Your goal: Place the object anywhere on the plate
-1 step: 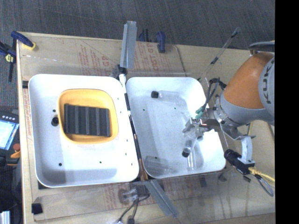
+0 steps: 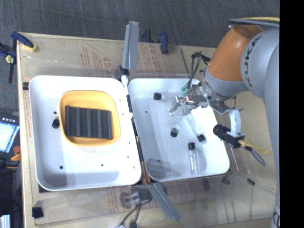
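I have the claw (image 2: 183,103) low over the right bin (image 2: 142,127); I cannot tell how it is set, or whether it grips anything. Just below it lie 3 clear vials with black caps: 1 (image 2: 175,129) right under the claw, 1 (image 2: 195,127) beside it, 1 (image 2: 192,156) nearer the bin's front edge. I judge 1 of these is the object. Far to the claw's left sits the plate (image 2: 90,99), yellow-rimmed, in the left bin (image 2: 42,165). I'd grip a vial across its body, lift clear of the bin walls, then carry it across.
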`<state>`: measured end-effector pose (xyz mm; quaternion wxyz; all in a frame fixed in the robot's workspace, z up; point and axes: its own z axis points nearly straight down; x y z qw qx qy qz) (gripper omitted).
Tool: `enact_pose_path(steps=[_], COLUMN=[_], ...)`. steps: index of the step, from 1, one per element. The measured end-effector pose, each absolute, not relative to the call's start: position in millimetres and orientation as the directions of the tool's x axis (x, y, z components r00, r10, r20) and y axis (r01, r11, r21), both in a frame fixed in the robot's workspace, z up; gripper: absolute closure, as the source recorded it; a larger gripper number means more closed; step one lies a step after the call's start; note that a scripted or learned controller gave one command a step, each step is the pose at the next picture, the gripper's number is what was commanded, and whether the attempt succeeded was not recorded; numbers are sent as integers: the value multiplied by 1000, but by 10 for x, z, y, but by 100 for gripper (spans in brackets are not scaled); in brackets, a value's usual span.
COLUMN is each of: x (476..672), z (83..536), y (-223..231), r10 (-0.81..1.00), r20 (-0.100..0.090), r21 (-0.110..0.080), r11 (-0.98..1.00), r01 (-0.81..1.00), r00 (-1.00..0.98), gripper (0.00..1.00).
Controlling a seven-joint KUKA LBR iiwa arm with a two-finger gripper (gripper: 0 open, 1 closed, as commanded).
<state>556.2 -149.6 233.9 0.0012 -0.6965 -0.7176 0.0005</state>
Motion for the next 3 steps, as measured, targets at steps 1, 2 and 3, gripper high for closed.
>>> enact_pose_path(steps=[1, 2, 3], x=[5769, 5798, 5798], z=[2144, 1910, 1910], y=[-579, -18, -21], r10=[996, 932, 932], r20=[2, 2, 2], r21=[-5, -5, -5], r11=[89, 363, 363], r01=[996, 932, 932], r00=[-89, -363, -363], gripper=[100, 100, 0])
